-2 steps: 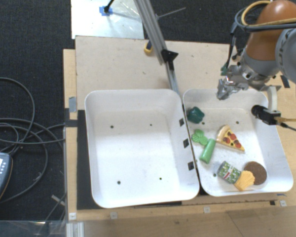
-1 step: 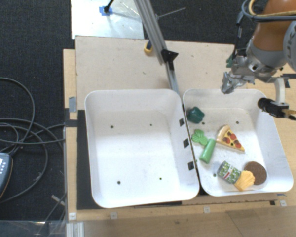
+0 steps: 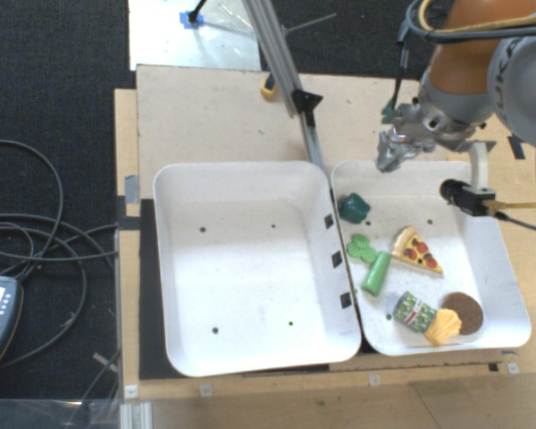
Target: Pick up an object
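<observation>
My gripper (image 3: 391, 156) hangs over the far edge of the right bin (image 3: 491, 239), above and to the right of a dark green block (image 3: 355, 207). Nothing shows between its fingers. Lower in the same bin lie a light green toy bottle (image 3: 371, 264), a pizza slice (image 3: 416, 250), a small green and white can (image 3: 415, 312), a brown round cookie (image 3: 464, 309) and a yellow piece (image 3: 443, 328).
The left bin (image 3: 250, 266) sits beside the right one, with a row of black clips along the shared wall. A slanted metal pole (image 3: 281, 52) crosses the bench behind the bins. Cables and a pendant lie on the floor at left.
</observation>
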Robot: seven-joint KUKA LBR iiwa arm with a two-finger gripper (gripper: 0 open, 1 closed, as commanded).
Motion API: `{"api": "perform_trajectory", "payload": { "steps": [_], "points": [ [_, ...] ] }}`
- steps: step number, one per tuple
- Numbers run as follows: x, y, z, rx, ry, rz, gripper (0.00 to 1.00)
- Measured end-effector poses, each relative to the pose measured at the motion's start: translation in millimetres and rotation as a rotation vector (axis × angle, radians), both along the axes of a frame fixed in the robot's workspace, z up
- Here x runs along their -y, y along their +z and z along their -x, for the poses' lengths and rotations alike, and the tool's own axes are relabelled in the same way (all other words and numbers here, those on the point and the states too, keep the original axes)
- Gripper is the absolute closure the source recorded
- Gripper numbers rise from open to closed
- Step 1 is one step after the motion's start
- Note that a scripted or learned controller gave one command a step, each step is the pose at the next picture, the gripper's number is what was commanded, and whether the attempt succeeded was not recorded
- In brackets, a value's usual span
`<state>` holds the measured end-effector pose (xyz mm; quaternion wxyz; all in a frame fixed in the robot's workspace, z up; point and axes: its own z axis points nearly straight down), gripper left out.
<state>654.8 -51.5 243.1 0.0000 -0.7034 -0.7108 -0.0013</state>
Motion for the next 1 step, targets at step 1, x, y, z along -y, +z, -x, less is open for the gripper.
{"api": "perform_trajectory", "payload": {
  "steps": [1],
  "points": [
    [-57.5,-7.8,23.3,-0.004,0.0,0.0,1.0]
  ]
}}
